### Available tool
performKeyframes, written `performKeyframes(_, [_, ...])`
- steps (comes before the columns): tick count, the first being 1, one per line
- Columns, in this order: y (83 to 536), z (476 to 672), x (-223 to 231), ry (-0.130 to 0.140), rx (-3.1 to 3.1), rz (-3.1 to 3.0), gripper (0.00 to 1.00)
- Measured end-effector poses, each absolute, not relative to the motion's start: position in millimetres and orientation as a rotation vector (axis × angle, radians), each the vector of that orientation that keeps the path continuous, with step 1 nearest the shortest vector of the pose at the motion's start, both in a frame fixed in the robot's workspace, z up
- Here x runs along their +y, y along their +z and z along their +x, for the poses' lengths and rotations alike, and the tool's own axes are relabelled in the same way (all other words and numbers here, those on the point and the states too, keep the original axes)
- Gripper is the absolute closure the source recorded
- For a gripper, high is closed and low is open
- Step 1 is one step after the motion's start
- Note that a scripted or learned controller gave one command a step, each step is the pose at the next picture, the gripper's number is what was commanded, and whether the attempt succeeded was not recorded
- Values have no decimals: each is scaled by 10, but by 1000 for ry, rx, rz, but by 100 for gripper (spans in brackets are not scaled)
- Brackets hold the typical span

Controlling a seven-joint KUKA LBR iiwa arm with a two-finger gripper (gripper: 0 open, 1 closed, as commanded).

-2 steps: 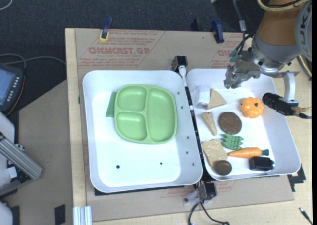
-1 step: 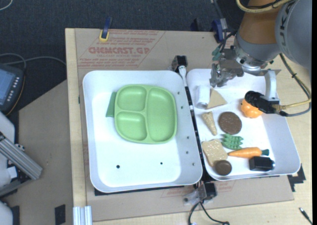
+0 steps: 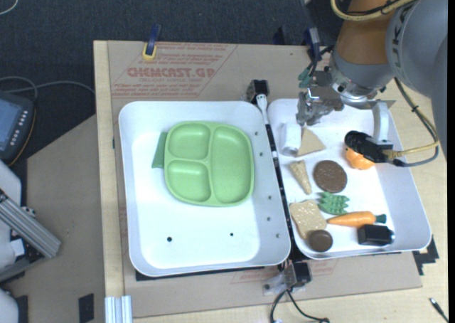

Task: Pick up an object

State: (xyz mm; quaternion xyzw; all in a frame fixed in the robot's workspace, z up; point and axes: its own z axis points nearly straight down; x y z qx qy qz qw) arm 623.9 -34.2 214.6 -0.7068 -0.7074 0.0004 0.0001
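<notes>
My gripper (image 3: 311, 114) hangs over the far left part of the right bin (image 3: 409, 197). Just below it lie a tan wedge (image 3: 311, 143) and a small pale cylinder (image 3: 290, 138). Nothing shows between the gripper's tips. Further toward the front of this bin lie a narrow cracker wedge (image 3: 300, 176), a round brown cookie (image 3: 330, 176), a green leafy piece (image 3: 333, 204), a carrot (image 3: 350, 219), a bread slice (image 3: 306, 215), a small brown disc (image 3: 319, 240) and a black block (image 3: 375, 235). An orange piece (image 3: 359, 161) sits at the right.
The left bin (image 3: 142, 208) holds a green divided plate (image 3: 210, 163). A raised rim (image 3: 274, 165) runs between the two bins. Cardboard (image 3: 170, 65) lies behind the bins, with a yellow clamp (image 3: 150, 48) on its far edge.
</notes>
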Motion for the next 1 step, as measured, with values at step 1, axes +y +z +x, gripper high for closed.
performKeyframes(1, [2298,6159,-387,-2,-2223,-2223,100])
